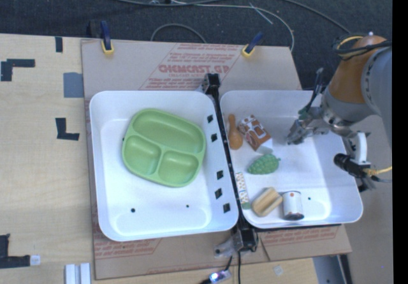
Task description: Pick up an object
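- Looking down on the right-hand white plastic bin point(331, 212), you find the jaws point(297, 134) low near its upper right part, at the end of the grey arm with the orange band point(357, 82).
- You cannot tell whether they are released or clenched; nothing shows between them.
- Nearest thing to take: the green knobbly toy point(263, 164), lying to the camera's left of the jaws and below them, its long axis running roughly left to right.
- The brown and white box-like toy point(254, 132) sits just above the green one, level with the jaws and somewhat farther.
- The tan bread-shaped block point(266, 201) and white can point(292, 205) rest near the bin's bottom edge, well apart from the jaws.
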`<state>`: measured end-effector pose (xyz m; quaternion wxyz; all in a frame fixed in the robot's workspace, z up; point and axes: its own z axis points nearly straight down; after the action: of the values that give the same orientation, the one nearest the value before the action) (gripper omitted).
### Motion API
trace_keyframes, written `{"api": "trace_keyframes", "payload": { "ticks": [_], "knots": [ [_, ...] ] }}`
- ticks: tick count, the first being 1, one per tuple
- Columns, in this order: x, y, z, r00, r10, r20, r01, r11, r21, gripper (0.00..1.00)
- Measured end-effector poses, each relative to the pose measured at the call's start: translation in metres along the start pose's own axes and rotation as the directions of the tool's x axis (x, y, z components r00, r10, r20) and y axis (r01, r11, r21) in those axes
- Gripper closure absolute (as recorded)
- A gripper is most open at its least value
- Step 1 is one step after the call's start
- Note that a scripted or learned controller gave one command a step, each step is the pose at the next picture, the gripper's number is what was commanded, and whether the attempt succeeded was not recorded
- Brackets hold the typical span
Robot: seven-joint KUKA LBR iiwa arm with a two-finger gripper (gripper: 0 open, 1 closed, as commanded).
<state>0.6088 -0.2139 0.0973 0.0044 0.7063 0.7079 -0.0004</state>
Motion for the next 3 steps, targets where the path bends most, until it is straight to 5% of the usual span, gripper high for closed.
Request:
{"api": "trace_keyframes", "payload": {
  "ticks": [3],
  "knots": [
    [0.008,0.007,-0.152,1.000,0.000,-0.007,0.000,1.000,0.004,1.00]
  ]
}}
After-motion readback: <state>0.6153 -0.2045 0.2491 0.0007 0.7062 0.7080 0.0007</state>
